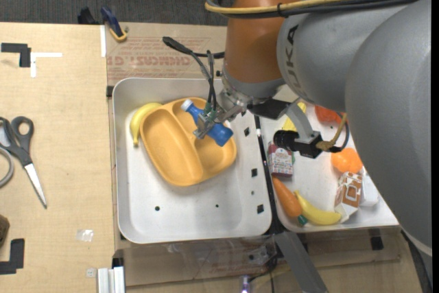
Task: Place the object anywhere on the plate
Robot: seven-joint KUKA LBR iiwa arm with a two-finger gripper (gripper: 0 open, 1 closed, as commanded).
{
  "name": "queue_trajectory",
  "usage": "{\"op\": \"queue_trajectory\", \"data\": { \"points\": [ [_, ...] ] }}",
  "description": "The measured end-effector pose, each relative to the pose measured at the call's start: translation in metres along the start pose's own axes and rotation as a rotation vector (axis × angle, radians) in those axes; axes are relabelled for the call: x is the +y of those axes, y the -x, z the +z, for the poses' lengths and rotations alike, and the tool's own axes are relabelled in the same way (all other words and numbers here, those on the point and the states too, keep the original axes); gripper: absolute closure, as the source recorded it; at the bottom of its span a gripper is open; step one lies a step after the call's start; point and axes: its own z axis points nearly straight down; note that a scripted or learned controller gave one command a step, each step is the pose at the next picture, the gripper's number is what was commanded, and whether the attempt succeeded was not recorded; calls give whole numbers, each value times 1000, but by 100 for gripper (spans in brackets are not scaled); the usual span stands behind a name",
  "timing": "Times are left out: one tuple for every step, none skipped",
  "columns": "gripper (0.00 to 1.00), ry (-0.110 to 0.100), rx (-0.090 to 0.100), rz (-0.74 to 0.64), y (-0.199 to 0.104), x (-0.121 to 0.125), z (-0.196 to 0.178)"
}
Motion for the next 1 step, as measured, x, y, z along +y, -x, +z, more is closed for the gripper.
{"op": "queue_trajectory", "data": {
  "points": [
    [0,0,0,0,0,0,0]
  ]
}}
